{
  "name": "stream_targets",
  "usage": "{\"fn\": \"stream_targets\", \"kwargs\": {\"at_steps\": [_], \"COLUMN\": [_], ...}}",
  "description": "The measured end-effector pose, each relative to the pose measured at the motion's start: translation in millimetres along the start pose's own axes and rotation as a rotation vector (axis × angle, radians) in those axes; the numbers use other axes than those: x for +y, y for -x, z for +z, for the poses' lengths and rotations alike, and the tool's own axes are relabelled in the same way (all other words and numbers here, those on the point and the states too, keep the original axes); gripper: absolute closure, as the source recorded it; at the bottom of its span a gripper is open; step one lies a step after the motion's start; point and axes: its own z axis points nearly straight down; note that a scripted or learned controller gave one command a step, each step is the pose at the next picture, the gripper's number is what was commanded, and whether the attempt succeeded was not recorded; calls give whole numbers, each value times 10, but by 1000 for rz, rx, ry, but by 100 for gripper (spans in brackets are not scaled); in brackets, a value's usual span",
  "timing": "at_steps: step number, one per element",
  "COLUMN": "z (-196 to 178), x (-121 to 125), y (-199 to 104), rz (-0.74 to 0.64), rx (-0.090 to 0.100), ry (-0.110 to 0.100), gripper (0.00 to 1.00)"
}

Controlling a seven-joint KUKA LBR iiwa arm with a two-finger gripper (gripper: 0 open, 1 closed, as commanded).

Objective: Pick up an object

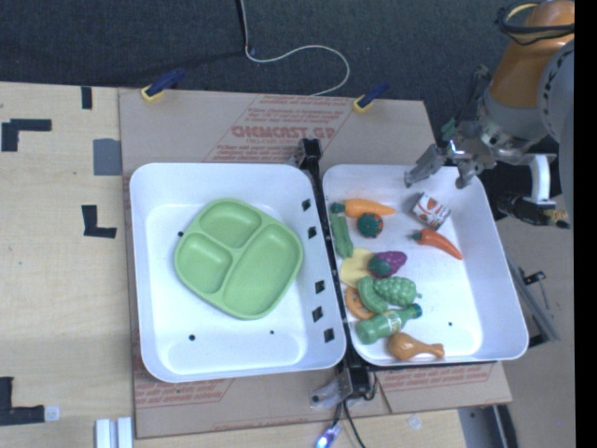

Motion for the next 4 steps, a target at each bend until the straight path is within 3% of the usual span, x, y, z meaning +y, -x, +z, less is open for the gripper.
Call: {"fn": "stream_targets", "kwargs": {"at_steps": [1, 2, 3, 4], "z": [884, 1091, 969, 55], "x": [-327, -609, -590, 96], "y": [-406, -886, -907, -1716], "rz": [-1, 2, 1, -10], "rx": [9, -10, 0, 2], "ry": [-2, 12, 12, 14], "gripper": [0, 0, 100, 100]}}
